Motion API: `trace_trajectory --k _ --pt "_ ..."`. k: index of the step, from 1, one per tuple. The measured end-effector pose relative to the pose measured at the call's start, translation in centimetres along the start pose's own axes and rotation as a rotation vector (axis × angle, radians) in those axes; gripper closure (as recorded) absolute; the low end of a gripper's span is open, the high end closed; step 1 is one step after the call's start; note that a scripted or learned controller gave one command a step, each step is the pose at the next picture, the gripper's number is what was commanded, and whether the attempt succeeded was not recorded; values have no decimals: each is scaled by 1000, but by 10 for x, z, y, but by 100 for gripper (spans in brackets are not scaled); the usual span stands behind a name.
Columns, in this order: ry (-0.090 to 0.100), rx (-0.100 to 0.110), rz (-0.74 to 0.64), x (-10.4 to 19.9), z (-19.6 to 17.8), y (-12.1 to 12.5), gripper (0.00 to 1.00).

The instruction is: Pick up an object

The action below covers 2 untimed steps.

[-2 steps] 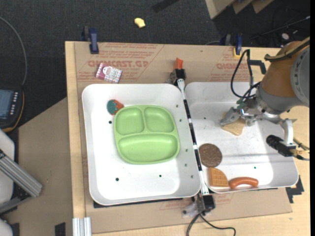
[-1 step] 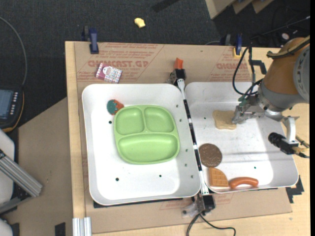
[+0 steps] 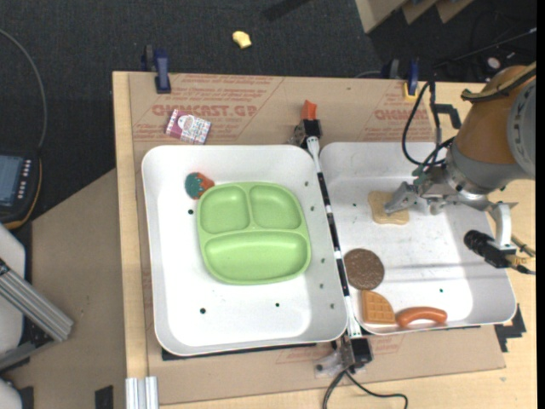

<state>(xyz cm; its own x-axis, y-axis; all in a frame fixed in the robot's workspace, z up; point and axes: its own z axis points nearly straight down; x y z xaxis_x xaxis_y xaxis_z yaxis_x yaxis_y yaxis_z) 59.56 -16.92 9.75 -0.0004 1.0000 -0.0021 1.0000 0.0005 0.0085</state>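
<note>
**Tool down at the tan piece in the right bin**

A tan, flat piece (image 3: 389, 210) lies in the right bin (image 3: 477, 301), toward its far left corner. The tool (image 3: 407, 201) sits right at the piece's far right edge, its fingers spread apart with nothing between them. Nearer the bin's front left corner lie a brown round disc (image 3: 364, 267), a waffle-like piece (image 3: 377, 308) and a red sausage (image 3: 421, 317). The left bin (image 3: 170, 305) carries a green divided plate (image 3: 252, 233), with a small red-and-teal object (image 3: 199, 184) by the plate's far left corner. A pink packet (image 3: 187, 125) rests on the bench (image 3: 255, 109) beyond the left bin.
</note>
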Motion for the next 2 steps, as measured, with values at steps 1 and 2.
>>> trace_trajectory --k 1,2 --pt "4 17 6 -18 13 -84 0" --pt "1 1 -5 15 12 -11 0"
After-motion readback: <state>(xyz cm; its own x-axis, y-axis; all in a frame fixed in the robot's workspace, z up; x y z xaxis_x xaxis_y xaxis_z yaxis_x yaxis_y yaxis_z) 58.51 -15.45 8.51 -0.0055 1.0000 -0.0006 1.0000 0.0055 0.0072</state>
